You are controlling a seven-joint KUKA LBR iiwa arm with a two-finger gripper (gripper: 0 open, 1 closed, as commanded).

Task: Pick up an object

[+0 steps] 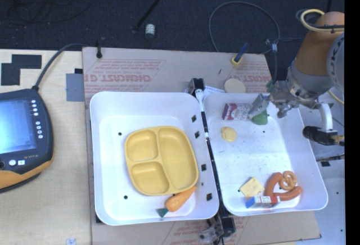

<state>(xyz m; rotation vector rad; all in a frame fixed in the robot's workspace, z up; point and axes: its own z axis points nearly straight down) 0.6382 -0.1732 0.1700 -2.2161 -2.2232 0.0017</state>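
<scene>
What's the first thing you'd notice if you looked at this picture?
The big yellow tray with three compartments, in the middle of the left bin, stands out most, with an orange carrot just below it. In the right bin, the robot's gripper is at the far edge, by a green thing, and a pretzel and sausage lie in the near corner.

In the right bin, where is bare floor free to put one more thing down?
The widest bare floor in the right bin lies in its middle, between the yellow cookie and the sausage with pretzel. The far edge is crowded: red packet, green object and gripper. The near edge holds the cheese wedge.
</scene>
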